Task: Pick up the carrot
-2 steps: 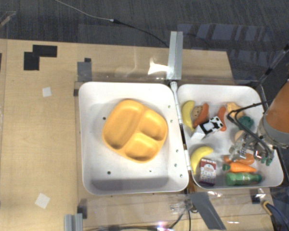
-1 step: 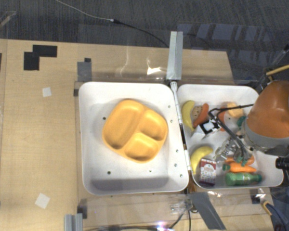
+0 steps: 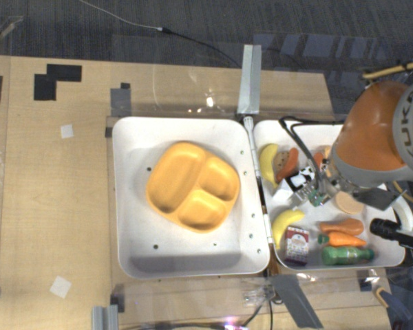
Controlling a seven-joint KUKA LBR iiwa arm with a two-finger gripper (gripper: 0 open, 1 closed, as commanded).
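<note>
orange carrot (image 3: 345,239) in right bin (image 3: 392,258), red carton (image 3: 297,243) print unreadable, fingers (image 3: 315,192) state unclear

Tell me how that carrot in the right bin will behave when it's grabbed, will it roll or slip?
The carrot looks smooth and tapered, so it may slip toward its thin end. Its rounded body could roll, though the green bottle lying close beside it might stop it. It looks rigid, probably plastic and light.

Wooden bench (image 3: 48,205), two white bins (image 3: 134,253)
</note>
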